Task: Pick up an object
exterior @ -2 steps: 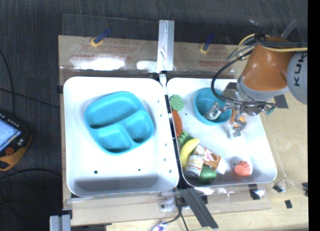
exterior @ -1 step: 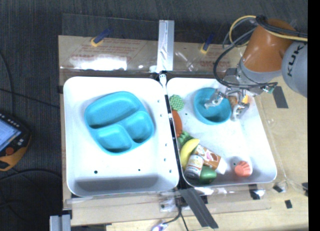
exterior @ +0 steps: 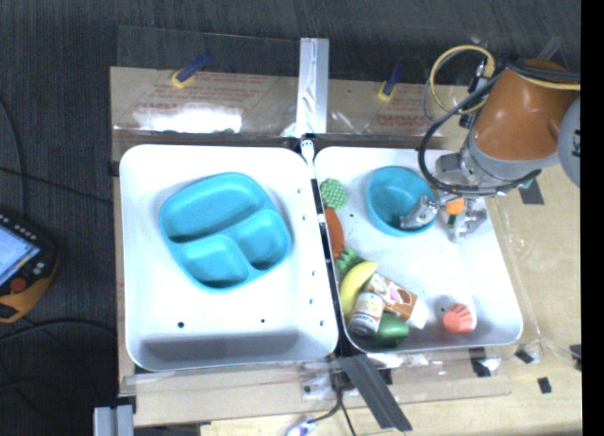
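My gripper (exterior: 441,220) hangs low at the back of the right bin (exterior: 491,274), under the orange wrist band. Its fingers stand apart: one fingertip (exterior: 415,219) is inside the small blue bowl (exterior: 389,196), the other lies outside the bowl's right rim. Nothing is clearly clamped between them, though a small orange spot shows near the wrist. Along the bin's left wall lie a green-and-white piece (exterior: 333,192), a carrot (exterior: 333,228), a yellow banana (exterior: 356,283), a small bottle (exterior: 367,310), a printed packet (exterior: 399,297) and a green item (exterior: 392,330). An orange-pink toy (exterior: 458,318) sits at the front right.
The left bin (exterior: 151,330) holds a blue divided plate (exterior: 225,228). A metal divider (exterior: 319,264) separates the bins. Yellow and black cables (exterior: 444,94) loop behind the wrist. Bare white floor lies mid-right in the right bin.
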